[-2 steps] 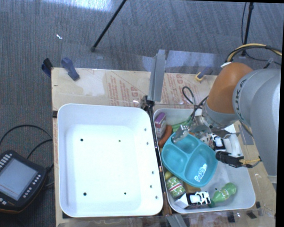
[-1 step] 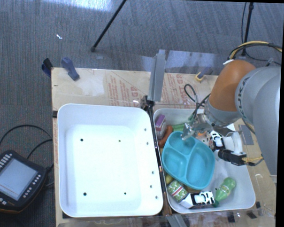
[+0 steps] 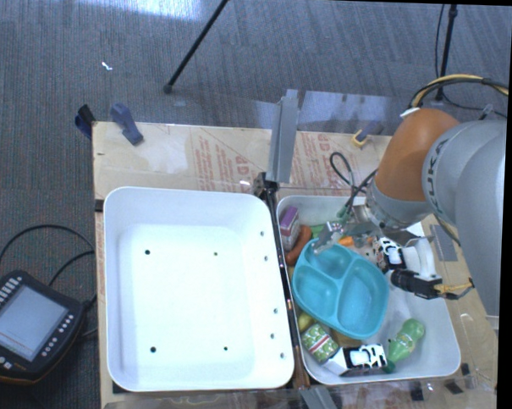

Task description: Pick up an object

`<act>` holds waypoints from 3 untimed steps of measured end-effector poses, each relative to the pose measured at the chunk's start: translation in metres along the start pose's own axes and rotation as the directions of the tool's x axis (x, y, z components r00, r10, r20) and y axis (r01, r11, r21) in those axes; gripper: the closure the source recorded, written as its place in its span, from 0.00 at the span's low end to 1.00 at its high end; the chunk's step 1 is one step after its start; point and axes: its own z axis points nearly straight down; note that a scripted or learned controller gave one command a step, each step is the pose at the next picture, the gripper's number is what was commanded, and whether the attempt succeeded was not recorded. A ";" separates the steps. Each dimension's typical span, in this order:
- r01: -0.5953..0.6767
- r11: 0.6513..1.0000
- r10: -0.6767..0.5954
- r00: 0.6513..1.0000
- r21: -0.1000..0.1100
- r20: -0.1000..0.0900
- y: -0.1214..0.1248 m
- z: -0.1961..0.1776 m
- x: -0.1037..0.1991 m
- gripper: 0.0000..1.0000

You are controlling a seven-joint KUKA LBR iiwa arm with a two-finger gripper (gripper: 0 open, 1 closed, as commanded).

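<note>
My gripper [image 3: 350,222] hangs over the far edge of the right bin [image 3: 450,335], at the far rim of the blue divided plate [image 3: 341,292]. Whether it is released or clenched I cannot tell; the wrist and cables mask it from above.

The plate is my likeliest target. It lies tilted across the middle of the right bin, propped on the clutter beneath, its long axis running from the bin's far-left corner toward its near-right corner, hollow side up, its dividing ridge crossing that axis.

Around it crowd an orange piece [image 3: 300,242] near the far-left corner, a green patterned can [image 3: 318,341] and a black-and-white toy [image 3: 366,358] along the near edge, and a green bottle [image 3: 405,340] toward the near-right corner. The left bin [image 3: 119,236] sits alongside.

To do this well, I judge I should straddle the plate's raised far rim, one side inside the hollow and one outside, and close squarely across the thin wall. A tilted, smooth plate may slide or pivot, so a slow, straight lift seems wisest.
</note>
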 end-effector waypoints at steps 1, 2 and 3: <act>0.001 1.000 -0.001 1.000 0.002 0.003 -0.001 -0.009 -0.002 1.00; 0.001 1.000 -0.001 1.000 0.001 0.000 0.000 -0.009 -0.001 0.00; 0.002 1.000 -0.002 1.000 0.002 0.000 0.000 -0.018 -0.001 1.00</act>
